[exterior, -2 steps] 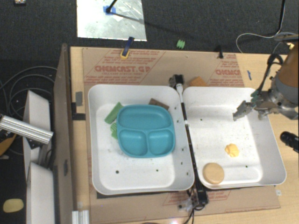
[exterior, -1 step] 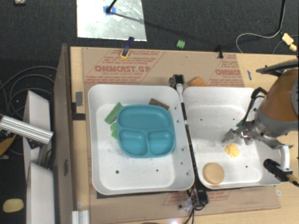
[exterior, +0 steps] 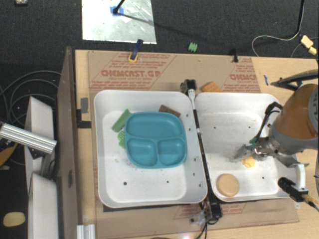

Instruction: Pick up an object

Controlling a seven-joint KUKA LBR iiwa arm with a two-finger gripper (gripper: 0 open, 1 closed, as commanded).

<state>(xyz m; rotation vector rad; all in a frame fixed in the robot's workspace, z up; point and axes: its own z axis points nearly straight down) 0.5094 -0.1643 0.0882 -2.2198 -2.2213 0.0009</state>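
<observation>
Gripper (exterior: 247, 155): low in the right bin (exterior: 219, 108), lower right of the frame, directly over a small yellow object (exterior: 248, 162) on the bin floor. Whether the fingers are apart or together cannot be told. Tan round object (exterior: 228, 184): near the bin's lower left corner. Left bin (exterior: 107, 133): teal divided tray (exterior: 154, 139) covering green pieces (exterior: 120, 120). Step judged: descent onto the yellow object; next calls for closing squarely on it, then lifting.
</observation>
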